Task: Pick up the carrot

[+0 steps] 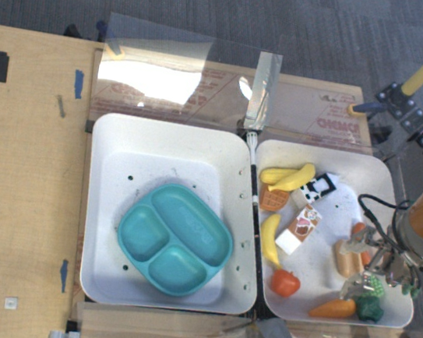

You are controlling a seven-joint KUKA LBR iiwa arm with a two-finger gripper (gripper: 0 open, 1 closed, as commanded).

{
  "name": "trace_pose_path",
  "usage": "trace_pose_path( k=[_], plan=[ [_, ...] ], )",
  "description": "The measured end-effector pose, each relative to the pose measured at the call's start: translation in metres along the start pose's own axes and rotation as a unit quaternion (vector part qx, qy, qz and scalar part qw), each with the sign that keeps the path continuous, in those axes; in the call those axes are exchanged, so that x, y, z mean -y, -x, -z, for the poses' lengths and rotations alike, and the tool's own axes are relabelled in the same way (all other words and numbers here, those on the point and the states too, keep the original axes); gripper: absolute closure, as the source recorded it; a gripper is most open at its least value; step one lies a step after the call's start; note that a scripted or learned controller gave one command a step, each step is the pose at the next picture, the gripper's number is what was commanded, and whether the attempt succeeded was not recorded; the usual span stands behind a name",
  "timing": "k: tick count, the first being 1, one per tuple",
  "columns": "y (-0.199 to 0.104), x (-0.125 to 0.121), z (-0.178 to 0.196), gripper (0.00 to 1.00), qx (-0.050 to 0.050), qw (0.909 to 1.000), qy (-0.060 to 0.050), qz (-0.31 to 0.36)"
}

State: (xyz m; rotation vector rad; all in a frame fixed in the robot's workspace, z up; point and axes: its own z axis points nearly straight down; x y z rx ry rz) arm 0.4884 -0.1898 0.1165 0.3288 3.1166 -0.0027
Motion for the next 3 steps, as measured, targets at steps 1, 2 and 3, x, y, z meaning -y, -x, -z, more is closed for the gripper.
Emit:
trace_pose_path(
  k=[1,2,3],
  plan=[
    [-0.011,-0.037,-0.027,0.00,0.005,0.9989,0.001,-0.046],
    [-0.011,-0.037,-0.017,1.00,0.004,0.9990,0.002,-0.044],
    [0.019,-0.013,0.087,1.00,0.002,0.9988,0.000,0.050]
  ],
)
